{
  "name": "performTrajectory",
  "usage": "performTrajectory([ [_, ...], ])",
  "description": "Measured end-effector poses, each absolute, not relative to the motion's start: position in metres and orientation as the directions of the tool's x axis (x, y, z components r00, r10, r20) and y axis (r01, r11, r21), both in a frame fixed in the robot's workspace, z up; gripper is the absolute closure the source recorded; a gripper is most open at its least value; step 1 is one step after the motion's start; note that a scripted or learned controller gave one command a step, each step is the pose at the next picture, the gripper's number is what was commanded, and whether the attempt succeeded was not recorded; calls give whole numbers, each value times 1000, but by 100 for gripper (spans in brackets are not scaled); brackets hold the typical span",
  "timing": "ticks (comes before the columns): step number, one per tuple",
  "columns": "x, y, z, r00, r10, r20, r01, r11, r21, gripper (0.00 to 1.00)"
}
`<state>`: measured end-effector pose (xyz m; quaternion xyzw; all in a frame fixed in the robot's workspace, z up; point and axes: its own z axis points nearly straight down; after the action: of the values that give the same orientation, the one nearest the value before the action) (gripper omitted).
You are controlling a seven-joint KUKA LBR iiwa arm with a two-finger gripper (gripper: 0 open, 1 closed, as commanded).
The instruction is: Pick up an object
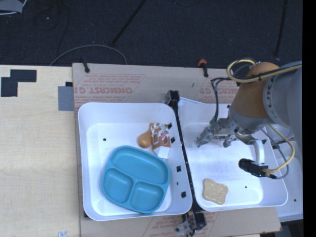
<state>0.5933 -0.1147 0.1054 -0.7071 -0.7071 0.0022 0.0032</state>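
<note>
A flat, pale tan, irregular cookie-shaped piece [215, 191] lies on the floor of the right shallow white bin [276, 199], near its front wall and toward the divider side. Nothing touches it. Above it in the picture, well apart from it, the grey two-finger claw [213, 137] hangs over the upper middle of the same bin; whether its fingers are apart or together I cannot tell, since the metal parts blur together at this slant. Nothing shows between them. The grey arm with its orange band [254, 95] comes in from the right, with yellow and black cables looping around it.

In the left shallow white bin [91, 132] a blue three-compartment plastic tray [136, 178] rests slightly tilted. Just above its upper right corner sit a small orange-brown rounded object [144, 140] and a brown-and-white patterned packet [160, 135], side by side and touching. Both bins stand on the pale wooden desk [34, 152].
</note>
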Motion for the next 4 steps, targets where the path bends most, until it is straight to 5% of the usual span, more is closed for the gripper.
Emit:
performTrajectory([
  [1, 593, -113, 86, 1, 1000, 1, 1000, -1, -6, 0],
  [2, 593, -115, 98, 5, 1000, 1, 1000, -5, -5, 100],
  [4, 590, -110, 182, 0, 1000, 0, 1000, 0, 1, 100],
])
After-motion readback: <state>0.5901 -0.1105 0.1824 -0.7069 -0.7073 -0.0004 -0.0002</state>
